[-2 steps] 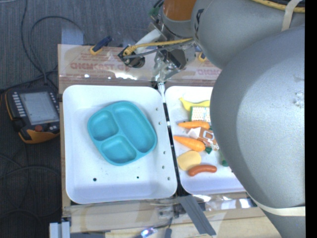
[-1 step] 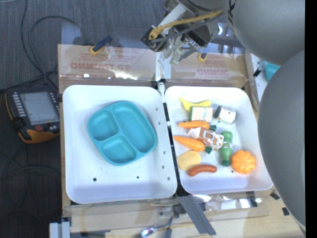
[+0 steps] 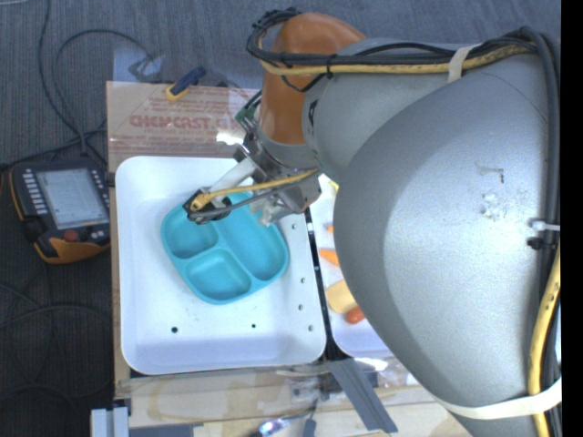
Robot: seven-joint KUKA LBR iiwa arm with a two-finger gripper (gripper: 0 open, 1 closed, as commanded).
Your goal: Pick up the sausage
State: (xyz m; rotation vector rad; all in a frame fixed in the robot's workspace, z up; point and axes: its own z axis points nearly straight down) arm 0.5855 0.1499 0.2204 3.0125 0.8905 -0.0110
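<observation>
My gripper (image 3: 271,206) hangs over the upper right part of a blue divided plate (image 3: 219,276) that lies in the left white bin (image 3: 146,335). The grey arm and its orange band (image 3: 305,57) cover most of the right bin. In the strip of that bin still showing, a small reddish-orange piece (image 3: 355,315) peeks out from under the arm; it may be the sausage, but I cannot tell. A pale yellow item (image 3: 338,294) and an orange item (image 3: 328,258) lie beside it. Nothing can be seen between the fingers.
A yellow cable with a black end (image 3: 206,205) runs from the wrist out over the plate. A cardboard sheet (image 3: 173,126) lies behind the left bin. A teach pendant (image 3: 64,203) rests on the floor to the left.
</observation>
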